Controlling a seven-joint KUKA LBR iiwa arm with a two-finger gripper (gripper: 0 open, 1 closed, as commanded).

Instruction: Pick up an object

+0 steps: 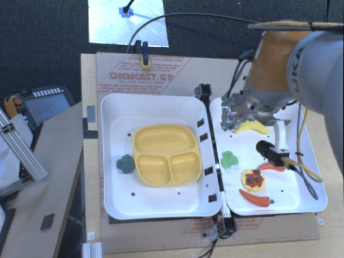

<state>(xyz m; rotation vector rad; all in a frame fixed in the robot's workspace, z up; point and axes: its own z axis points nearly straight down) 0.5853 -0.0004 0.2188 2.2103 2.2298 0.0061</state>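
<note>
Banana lies in the right bin, near its far wall, long axis running roughly left to right across the view. The pincer hangs just beside the banana's left end, toward the divider between the bins. Whether it is wide or narrow, I cannot tell; nothing is visibly gripped. A short shift rightward looks needed to centre over the fruit.

Dark carpet floor, pale wooden bench, shiny metal sheet behind.
</note>
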